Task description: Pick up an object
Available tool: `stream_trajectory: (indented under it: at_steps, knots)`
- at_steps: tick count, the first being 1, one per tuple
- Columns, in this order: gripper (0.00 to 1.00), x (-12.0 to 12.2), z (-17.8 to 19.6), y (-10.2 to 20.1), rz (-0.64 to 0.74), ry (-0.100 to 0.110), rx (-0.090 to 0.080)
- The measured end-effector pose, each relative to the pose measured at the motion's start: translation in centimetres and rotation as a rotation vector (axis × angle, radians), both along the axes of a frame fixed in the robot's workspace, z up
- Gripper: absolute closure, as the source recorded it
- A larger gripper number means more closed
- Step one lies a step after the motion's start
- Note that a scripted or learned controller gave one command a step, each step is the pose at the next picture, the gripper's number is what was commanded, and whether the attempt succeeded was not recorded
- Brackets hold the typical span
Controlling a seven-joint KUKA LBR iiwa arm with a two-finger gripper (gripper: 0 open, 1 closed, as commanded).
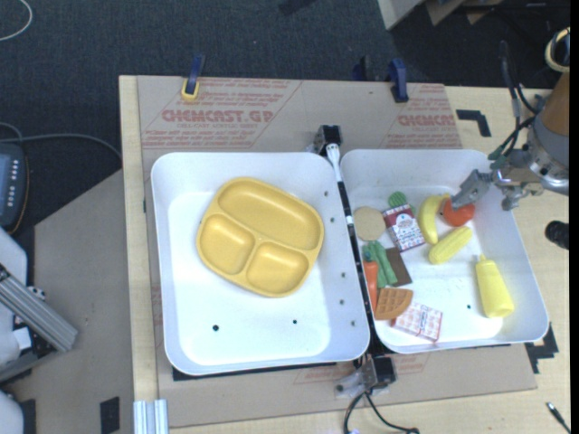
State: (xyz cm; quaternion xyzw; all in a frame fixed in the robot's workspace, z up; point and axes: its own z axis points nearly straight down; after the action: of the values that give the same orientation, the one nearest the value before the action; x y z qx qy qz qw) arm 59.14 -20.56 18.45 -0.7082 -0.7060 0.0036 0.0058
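The right bin [529, 269] holds several toy foods. Among them are a red tomato [460, 212], a yellow banana [429, 221], a yellow corn cob [450, 244], a yellow squeeze bottle [493, 287] and a red and white carton [404, 228]. My gripper [490, 193] hangs over the far right part of this bin. Its fingers are spread open with nothing between them. The left finger [469, 190] is just above the tomato.
The left bin [181, 315] holds a yellow divided plate [261, 236]. Near the right bin's left wall lie a beige disc [367, 223], an orange carrot [371, 284], a brown wafer [392, 303] and a red checked packet [419, 321]. Clamps and cables sit between the bins.
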Motion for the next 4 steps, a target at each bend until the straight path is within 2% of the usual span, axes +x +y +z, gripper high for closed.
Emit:
stream_trajectory:
  at_steps: [1, 3, 4]
  knots:
    - [0.0, 0.3, 0.8, 0.0, 0.003, -0.014, -0.004]
    - [0.0, -0.3, -10.3, 0.8, 0.004, -0.007, -0.001]
    - [1.0, -0.1, -8.9, 0.8, 0.003, -0.014, -0.003]
